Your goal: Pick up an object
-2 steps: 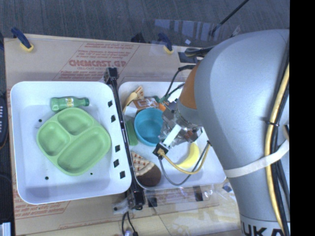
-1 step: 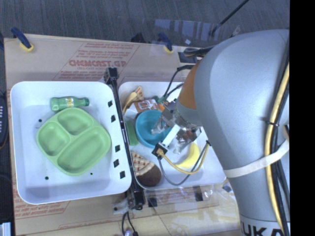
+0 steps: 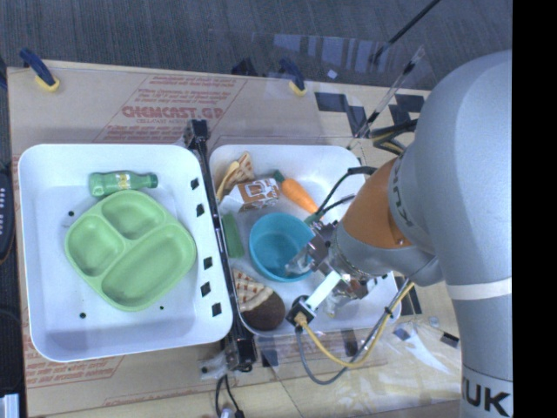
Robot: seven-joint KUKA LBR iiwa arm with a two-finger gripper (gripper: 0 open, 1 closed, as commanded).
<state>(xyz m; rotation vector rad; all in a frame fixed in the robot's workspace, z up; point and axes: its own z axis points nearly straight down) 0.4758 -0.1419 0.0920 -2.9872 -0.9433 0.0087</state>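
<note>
Two white bins sit side by side on a brown bench. The left bin holds a green plate with three parts in it. A small green bottle lies on its side just above the plate, close to the plate's top edge. The right bin is much more crowded. A blue bowl sits near the middle of it. An orange carrot lies just above the bowl, tilted. Next to the carrot, to its left, is a small brown and white packet, and left of that are some tan, striped pieces that are hard to name. A thin green stick shape lies along the left wall of this bin, beside the bowl. Below the bowl is a round brown thing with a checked, waffle-like piece touching it. The big grey arm comes in from the right, with its orange band low over the right bin. The gripper hangs at the right edge of the blue bowl, right by its rim. I cannot tell how the pincer is set, because the wrist and wires cover it. A yellow cable loops below the arm near the front of the bench.
</note>
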